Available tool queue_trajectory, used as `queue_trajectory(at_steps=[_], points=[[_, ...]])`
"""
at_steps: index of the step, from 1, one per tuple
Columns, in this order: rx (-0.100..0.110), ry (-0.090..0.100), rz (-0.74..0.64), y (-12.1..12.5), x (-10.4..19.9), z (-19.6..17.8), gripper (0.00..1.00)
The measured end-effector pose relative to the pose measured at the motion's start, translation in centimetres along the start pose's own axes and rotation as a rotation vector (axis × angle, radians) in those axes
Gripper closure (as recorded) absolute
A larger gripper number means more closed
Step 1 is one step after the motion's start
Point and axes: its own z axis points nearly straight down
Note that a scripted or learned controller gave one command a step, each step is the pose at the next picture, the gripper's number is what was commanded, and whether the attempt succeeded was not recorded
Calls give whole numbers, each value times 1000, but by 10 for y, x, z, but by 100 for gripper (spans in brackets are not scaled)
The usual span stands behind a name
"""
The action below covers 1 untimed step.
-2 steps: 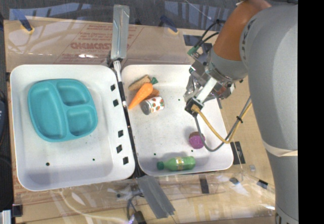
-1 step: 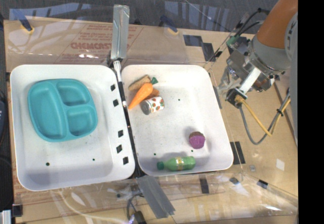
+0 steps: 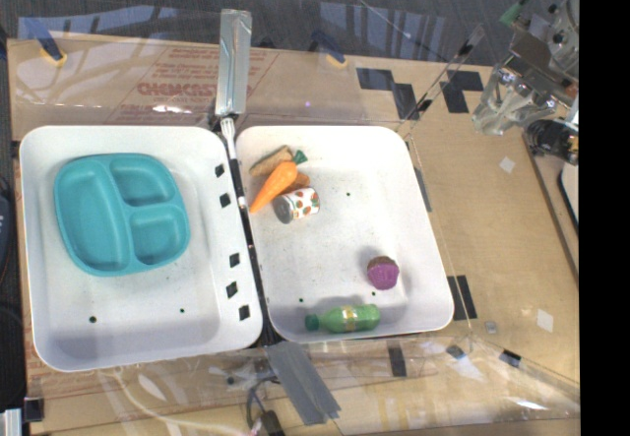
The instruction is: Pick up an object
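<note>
The right bin (image 3: pixel 418 227) holds several small objects. An orange carrot (image 3: pixel 273 186) lies at its upper left, beside a tan bread-like piece (image 3: pixel 271 160) and a small printed can (image 3: pixel 296 205) on its side. A purple round object (image 3: pixel 383 273) sits at the lower right. A green bottle (image 3: pixel 345 318) lies along the front wall. My gripper (image 3: pixel 500 111) hangs outside the bins, over the bench at the upper right, well away from every object.
The left bin (image 3: pixel 59 326) holds a teal divided plate (image 3: pixel 121 212). A grey taped strip (image 3: pixel 233 60) stands behind the seam between the bins. Brown bench surface (image 3: pixel 502 257) stretches to the right of the bins.
</note>
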Motion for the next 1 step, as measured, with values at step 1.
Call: queue_trajectory(at_steps=[1], points=[[6,-2,-129,-60,-52,2,100]])
